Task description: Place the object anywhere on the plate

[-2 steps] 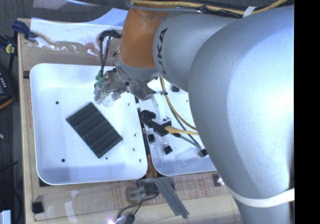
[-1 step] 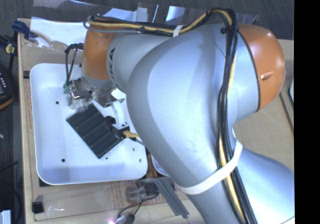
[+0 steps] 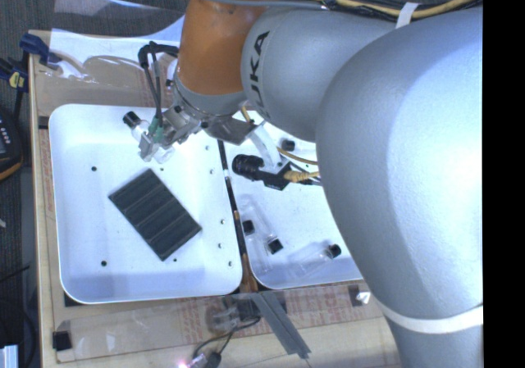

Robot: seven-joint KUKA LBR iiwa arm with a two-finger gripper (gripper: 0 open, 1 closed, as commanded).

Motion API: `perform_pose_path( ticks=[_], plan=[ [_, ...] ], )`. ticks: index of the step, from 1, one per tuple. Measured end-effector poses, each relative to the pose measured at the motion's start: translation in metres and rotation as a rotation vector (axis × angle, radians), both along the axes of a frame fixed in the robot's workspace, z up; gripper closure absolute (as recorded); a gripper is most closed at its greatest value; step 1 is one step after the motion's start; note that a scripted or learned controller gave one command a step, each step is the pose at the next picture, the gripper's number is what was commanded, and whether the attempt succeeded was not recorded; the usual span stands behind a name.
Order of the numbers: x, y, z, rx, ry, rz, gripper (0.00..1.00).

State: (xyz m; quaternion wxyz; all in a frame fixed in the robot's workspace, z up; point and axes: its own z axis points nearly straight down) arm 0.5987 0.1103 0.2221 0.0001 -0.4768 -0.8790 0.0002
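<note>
Nearest the lens was the arm [image 3: 410,153], its grey body covering most of the right half of the view (one arm only, so no question of which is nearer).

At the left, the desk [image 3: 172,321] carried the left bin [image 3: 70,194]. A small dark-and-white piece [image 3: 131,120] lay near that bin's far edge, just beside the gripper and to its left. It was too small to identify, and whether it was the object to be placed could not be confirmed.

The gripper [image 3: 154,143] hung below the orange band [image 3: 209,38], over the far part of the left bin. Whether it was released or clenched could not be told, and no object could be made out in it.

The plate [image 3: 154,213], a dark ribbed rectangle, lay flat in the middle of the left bin. Its long axis ran diagonally from upper left to lower right. From the gripper it lay toward the near side of the bin, almost straight down in the view and apart from it.

Further right, the right bin [image 3: 287,211] held several small dark pieces [image 3: 275,245], well apart from the plate.

Judgement: the coming move turns on a short travel toward the near edge, with little sideways correction, provided an object is in fact carried.
</note>
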Motion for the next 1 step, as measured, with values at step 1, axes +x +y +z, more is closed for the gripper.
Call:
perform_pose_path(
  ticks=[1],
  plan=[
    [-0.0805,-0.0029,-0.1304,0.002,0.006,-0.170,1.00]
  ],
)
